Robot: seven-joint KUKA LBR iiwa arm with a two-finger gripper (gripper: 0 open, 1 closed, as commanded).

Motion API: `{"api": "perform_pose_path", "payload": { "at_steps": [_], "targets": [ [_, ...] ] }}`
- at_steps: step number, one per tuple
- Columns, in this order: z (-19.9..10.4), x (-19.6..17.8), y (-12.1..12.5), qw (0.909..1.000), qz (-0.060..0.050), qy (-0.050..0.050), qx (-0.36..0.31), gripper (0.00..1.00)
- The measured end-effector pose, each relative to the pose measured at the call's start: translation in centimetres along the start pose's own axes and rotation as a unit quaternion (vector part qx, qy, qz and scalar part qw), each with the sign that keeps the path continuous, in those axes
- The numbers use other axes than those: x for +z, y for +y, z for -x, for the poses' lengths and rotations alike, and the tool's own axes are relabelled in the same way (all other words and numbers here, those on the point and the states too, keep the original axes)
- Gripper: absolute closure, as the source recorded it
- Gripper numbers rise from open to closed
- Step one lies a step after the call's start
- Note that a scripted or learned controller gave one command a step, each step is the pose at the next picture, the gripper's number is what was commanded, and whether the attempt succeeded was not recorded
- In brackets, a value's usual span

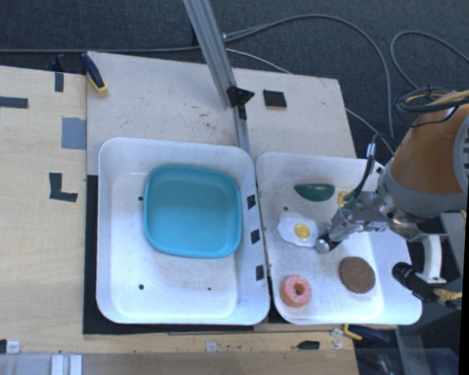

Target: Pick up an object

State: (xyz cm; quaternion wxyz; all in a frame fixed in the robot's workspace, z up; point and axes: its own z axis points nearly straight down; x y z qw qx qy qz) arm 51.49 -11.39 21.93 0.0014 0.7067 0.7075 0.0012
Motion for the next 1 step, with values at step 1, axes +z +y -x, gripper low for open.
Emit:
{"api": "perform_pose_path", "payload": {
  "at_steps": [1],
  "targets": [
    [-0.01,-5.21,0.09,1.0,0.0,0.0,0.0,1.0]
  ]
}}
